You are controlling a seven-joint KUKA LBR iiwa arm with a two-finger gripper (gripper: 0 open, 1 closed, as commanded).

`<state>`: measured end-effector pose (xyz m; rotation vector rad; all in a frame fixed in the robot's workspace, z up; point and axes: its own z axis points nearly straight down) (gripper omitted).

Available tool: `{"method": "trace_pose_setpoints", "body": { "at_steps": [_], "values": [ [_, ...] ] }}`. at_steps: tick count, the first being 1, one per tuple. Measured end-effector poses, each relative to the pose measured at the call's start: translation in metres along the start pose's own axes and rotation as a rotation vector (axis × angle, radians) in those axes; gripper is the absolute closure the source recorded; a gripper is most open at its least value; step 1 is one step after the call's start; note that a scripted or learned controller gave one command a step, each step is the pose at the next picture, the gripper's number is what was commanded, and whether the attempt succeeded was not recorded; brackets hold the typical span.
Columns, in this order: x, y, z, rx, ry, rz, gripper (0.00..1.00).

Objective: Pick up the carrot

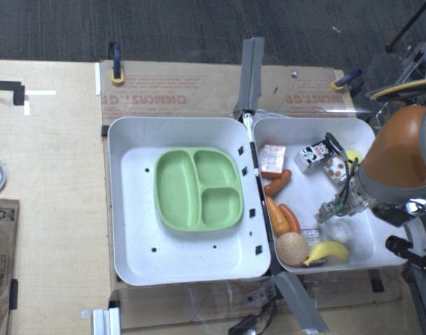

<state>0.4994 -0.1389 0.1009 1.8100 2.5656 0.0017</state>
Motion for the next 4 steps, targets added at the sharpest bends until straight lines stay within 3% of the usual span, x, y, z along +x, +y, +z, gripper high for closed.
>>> {"method": "trace_pose_setpoints", "body": {
  "at_steps": [1,2,4],
  "values": [
    [-0.019,-0.030,0.010,0.005,0.001,0.475,1.00],
    [-0.068,0.030,-0.108,0.005,-0.002,0.891,1.00],
    [-0.067,0.030,-0.123,0.014,-0.006,0.883,1.00]
  ]
}}
